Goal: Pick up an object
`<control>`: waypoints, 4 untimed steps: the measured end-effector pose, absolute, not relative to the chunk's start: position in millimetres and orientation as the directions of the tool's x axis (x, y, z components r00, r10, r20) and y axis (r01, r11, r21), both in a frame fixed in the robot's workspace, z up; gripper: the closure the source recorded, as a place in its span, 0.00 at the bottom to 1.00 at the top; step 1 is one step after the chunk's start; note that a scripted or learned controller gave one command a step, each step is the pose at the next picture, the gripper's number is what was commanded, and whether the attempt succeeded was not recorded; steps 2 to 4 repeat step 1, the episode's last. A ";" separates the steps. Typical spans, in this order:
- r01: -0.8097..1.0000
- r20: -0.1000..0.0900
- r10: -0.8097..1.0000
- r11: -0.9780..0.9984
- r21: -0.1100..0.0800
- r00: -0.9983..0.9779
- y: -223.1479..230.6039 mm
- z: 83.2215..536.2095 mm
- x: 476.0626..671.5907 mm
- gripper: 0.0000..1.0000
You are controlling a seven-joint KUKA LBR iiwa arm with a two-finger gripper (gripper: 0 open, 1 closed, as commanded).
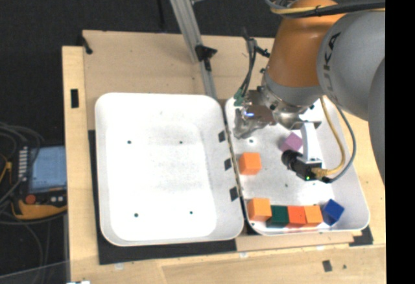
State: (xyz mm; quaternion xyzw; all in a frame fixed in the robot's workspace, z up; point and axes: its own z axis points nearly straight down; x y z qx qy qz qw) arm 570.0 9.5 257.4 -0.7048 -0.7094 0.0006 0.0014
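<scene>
Approach step: my gripper (246,122) hangs over right bin (350,195), near its left wall, above orange cube (249,163). Nothing seen in grasp. Next move calls for shift toward cube, centred descent, clear of bin wall.

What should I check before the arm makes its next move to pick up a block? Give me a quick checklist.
1. Gripper over the right bin: ok, it sits near that bin's upper left corner.
2. A block between the fingers: cannot tell.
3. Nearest target free to grab: ok, the lone orange block sits apart from the others, just below the gripper.
4. Purple block reachable: not ok, the arm's hardware partly covers it.
5. Row of blocks along the bin's near wall: not ok, they are packed together.
</scene>
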 end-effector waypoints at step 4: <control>1.000 0.001 1.000 0.007 -0.004 -0.007 65.3 244.1 565.8 1.00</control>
